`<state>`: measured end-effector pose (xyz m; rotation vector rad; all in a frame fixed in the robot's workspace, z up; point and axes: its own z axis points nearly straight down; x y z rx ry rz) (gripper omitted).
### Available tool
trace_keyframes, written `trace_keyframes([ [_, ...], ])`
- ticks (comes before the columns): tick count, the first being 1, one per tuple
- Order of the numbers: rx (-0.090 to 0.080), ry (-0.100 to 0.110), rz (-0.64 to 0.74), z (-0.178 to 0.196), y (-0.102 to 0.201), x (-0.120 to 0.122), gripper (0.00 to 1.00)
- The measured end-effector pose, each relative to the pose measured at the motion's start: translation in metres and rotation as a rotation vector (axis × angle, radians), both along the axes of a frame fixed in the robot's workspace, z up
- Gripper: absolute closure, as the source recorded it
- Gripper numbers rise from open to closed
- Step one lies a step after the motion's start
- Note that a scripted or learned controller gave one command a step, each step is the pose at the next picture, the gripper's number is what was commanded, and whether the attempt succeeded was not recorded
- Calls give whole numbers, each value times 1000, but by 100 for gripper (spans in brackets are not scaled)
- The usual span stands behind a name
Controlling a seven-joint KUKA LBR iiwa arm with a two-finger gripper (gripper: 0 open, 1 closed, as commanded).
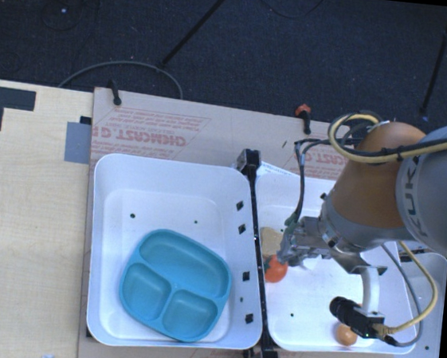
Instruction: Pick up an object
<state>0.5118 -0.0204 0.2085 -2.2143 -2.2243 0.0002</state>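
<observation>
Gripper (285,257) sits low in right bin (302,336), just above/touching red ball (275,272) by the divider, prob. lining up a grab. Fingers: can't tell. Blue tray (173,282) in left bin.

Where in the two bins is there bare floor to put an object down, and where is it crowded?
Left bin: bare floor behind the blue divided plate, toward the far wall, and a strip along its left wall. Right bin: bare near floor between the red-orange object by the divider and the small orange object. It is crowded around the gripper and under the arm.
</observation>
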Motion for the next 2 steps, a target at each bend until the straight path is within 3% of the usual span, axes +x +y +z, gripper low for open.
trace_keyframes([
  [2,0,2,1,13,108,-21,100],
])
